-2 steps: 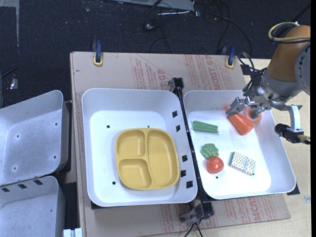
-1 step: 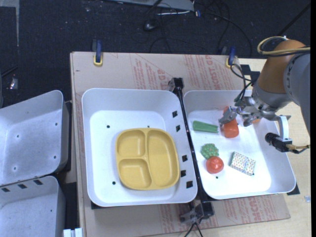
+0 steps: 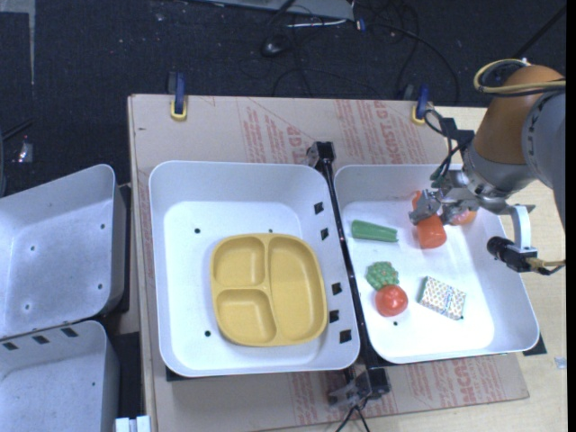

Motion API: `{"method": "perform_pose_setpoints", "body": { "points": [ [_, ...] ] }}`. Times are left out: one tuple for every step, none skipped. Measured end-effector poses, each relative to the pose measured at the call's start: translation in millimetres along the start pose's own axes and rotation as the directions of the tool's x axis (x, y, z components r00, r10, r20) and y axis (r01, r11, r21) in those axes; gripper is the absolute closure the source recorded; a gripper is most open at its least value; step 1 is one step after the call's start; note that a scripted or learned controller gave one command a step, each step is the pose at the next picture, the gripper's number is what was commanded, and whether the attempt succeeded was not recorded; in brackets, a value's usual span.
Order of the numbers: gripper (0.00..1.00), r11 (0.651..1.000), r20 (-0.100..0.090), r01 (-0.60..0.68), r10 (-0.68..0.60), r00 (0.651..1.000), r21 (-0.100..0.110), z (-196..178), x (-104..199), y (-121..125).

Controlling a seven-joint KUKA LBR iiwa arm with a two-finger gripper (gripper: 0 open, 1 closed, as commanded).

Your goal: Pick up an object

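Note:
My gripper (image 3: 439, 202) hangs over the upper part of the right bin (image 3: 504, 327), reaching in from the right. Directly below and touching its tip is a red-orange round object (image 3: 431, 233); whether it sits between the fingers is unclear. More orange shows behind the gripper (image 3: 464, 215). A green bean-like piece (image 3: 373, 232) lies to the left. Lower down are a small broccoli (image 3: 382, 273), a red tomato (image 3: 391, 301) and a patterned little box (image 3: 443, 297).
The left bin (image 3: 180, 241) holds a yellow divided plate (image 3: 268, 289). A black divider (image 3: 337, 241) runs between the bins. Spare white bins (image 3: 54, 241) lie off the bench at the left. Yellow clamps (image 3: 179, 106) hold the board's back edge.

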State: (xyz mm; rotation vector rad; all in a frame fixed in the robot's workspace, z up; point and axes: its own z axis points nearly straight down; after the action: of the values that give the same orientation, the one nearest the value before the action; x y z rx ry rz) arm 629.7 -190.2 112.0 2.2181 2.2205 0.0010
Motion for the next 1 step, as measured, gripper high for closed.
{"method": "perform_pose_setpoints", "body": {
  "points": [
    [1.00, 1.000, 0.001, -0.002, 0.002, 1.000, -0.003, -47.3, -6.9, -2.7]
  ]
}}
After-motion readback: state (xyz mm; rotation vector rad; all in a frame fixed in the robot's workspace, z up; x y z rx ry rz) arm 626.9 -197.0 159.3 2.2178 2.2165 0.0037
